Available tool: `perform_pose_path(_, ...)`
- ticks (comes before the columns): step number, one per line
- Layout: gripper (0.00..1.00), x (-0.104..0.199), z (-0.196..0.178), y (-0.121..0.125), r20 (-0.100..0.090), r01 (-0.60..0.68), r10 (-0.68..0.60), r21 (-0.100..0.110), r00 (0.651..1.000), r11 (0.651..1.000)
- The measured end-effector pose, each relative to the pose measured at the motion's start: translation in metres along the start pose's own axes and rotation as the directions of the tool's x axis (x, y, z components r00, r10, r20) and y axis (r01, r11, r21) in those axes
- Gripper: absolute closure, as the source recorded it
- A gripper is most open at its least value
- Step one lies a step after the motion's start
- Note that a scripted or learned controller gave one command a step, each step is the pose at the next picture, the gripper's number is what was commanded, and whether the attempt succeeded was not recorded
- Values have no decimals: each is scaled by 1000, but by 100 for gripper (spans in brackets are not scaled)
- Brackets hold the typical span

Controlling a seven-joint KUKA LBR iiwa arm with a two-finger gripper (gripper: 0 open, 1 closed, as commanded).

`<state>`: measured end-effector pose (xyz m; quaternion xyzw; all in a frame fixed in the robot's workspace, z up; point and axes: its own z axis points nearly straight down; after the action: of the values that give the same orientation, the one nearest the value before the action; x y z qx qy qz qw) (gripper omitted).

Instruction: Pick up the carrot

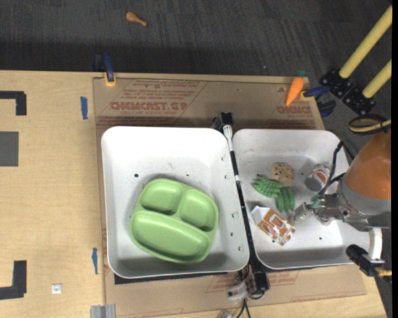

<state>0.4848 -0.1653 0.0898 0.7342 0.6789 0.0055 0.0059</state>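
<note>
An orange carrot (pixel 295 90) with a green top lies on the cardboard behind the right bin (pixel 323 258), outside it and beside a blue clamp (pixel 314 92). My gripper (pixel 309 209) is low inside the right bin, at its right half, far in front of the carrot. It hangs just right of a green leafy toy (pixel 275 191) and above-right of an orange-and-white packet (pixel 275 225). Nothing can be made out between its tips. The orange band of the arm (pixel 373 171) covers the bin's right wall.
The right bin also holds a cookie (pixel 282 171) and a small can (pixel 318 176). The left bin (pixel 118 186) bears a green divided plate (pixel 175 219). Yellow poles (pixel 372 38) slant at the top right. A small orange scrap (pixel 135 18) lies on the dark floor.
</note>
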Motion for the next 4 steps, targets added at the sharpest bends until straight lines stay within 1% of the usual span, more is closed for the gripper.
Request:
perform_pose_path(1, 0, -23, 0, 2, 1, 591, -591, -1, 807, 807)
perform_pose_path(2, 0, -31, 0, 3, 2, 847, -847, -2, 531, 531)
perform_pose_path(3, 0, -56, 0, 4, -3, 980, -980, -1, 201, 201)
perform_pose_path(4, 0, -56, 0, 5, 1, 989, -989, -2, -150, -150)
